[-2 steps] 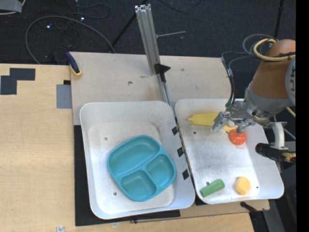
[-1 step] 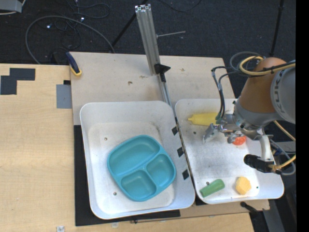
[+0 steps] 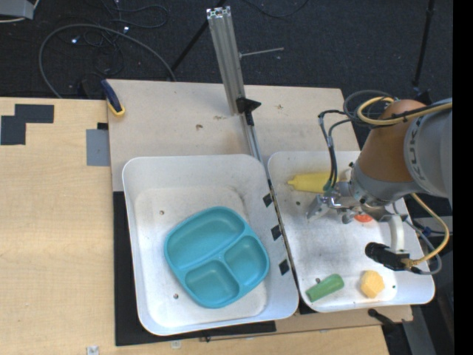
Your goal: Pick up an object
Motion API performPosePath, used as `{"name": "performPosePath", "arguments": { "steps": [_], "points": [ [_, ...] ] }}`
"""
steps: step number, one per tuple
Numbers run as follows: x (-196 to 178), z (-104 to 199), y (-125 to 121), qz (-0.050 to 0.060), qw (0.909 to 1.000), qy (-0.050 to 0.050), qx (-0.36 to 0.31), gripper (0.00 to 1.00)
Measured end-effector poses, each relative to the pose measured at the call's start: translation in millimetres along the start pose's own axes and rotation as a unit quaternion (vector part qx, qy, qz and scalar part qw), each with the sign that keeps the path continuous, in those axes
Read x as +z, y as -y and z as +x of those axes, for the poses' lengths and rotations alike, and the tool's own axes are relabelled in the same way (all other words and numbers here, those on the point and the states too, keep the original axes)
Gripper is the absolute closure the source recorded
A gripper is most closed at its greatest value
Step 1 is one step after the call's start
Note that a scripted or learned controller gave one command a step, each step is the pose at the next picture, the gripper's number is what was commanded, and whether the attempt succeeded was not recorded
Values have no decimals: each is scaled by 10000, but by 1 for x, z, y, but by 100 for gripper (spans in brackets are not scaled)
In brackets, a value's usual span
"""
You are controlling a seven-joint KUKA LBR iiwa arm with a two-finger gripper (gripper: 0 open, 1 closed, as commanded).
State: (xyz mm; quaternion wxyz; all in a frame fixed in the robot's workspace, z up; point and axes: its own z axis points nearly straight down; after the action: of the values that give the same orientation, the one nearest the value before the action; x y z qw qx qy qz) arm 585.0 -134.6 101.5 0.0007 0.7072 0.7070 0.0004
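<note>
1. The left bin (image 3: 148,180) holds one thing, a blue tray (image 3: 214,257) with three parts. It lies flat in the middle and is well apart from the arm.
2. The right bin (image 3: 336,246) holds the small things, and the arm reaches in here.
3. A long yellow thing (image 3: 307,182) lies near the back of the right bin, close to the wall next to the left bin. Its long side runs left to right.
4. The gripper (image 3: 322,204) hangs low, just beside the yellow thing. The yellow thing is a little behind it and to its left. I think this is the thing to pick, as it is the nearest one.
5. I cannot tell if the gripper is open or closed, and nothing shows held in it.
6. To grab the yellow thing, the gripper should go back and left a bit. The bin wall is close, so it may bump.
7. A green stick (image 3: 325,287) lies near the front edge, well apart from the gripper.
8. A yellow lump (image 3: 372,284) sits right of the green stick. Neither is in the way.
</note>
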Motion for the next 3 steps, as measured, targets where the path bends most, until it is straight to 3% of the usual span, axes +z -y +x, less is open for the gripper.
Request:
{"name": "performPosePath", "arguments": {
  "steps": [1,3],
  "points": [
    [-7,-1,2,33,10000,-8,27,100],
    [-104,4,-1,-10,10000,1,-9,100]
  ]
}}
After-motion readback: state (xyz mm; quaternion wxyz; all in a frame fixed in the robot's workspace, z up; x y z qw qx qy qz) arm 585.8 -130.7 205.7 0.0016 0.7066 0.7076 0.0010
